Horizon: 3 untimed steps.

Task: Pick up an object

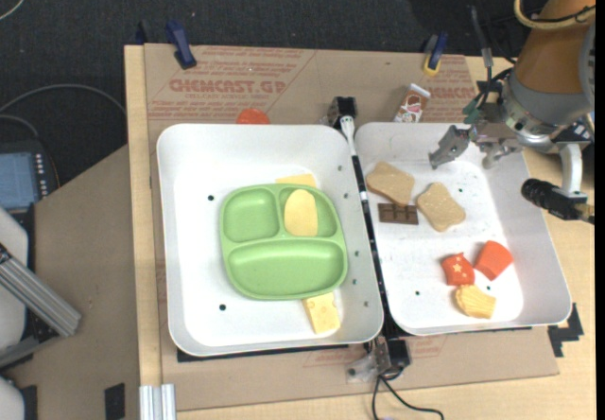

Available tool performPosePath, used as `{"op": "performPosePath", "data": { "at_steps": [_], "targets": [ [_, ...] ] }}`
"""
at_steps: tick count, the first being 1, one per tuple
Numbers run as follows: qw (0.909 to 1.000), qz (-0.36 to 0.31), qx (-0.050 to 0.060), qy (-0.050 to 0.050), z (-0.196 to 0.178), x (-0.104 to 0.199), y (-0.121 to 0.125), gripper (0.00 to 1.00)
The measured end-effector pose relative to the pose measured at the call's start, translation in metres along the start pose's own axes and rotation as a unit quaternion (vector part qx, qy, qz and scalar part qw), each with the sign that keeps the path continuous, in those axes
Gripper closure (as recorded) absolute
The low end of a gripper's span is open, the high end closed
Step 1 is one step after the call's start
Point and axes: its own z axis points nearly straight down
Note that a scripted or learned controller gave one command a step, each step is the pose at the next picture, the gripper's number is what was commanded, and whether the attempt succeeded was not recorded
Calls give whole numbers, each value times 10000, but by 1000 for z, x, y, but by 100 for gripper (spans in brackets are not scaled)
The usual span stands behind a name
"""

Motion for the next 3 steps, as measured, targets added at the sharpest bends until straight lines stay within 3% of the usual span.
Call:
{"op": "performPosePath", "data": {
  "at_steps": [1,2,3],
  "targets": [
    [10000,13,29,0,107,12,-63,0],
    [10000,18,32,10,103,10,-124,0],
    [10000,13,-18,-15,92,9,-120,100]
  ]
}}
